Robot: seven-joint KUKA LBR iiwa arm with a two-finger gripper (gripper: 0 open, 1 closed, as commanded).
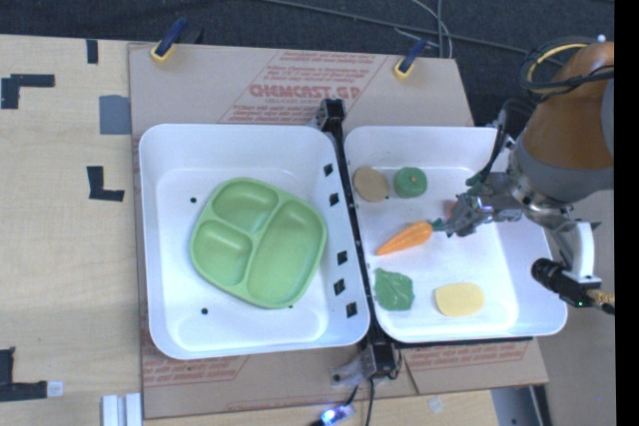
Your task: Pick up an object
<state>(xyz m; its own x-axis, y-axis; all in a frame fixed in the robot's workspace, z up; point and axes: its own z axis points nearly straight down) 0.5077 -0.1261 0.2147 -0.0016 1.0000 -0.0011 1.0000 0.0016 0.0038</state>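
The pale wooden tabletop (60,244) carries a printed cardboard sheet (300,85), held at its far edge by two yellow clamps (168,41). On the cardboard, the left white bin (160,214) and right white bin (499,155) sit touching.

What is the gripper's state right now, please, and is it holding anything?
Gripper: in the right bin, just right of the carrot; open or shut cannot be told, and no hold on anything is visible.

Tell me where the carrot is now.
The carrot lies mid right bin, below the green round piece, its leafy end beside the gripper.
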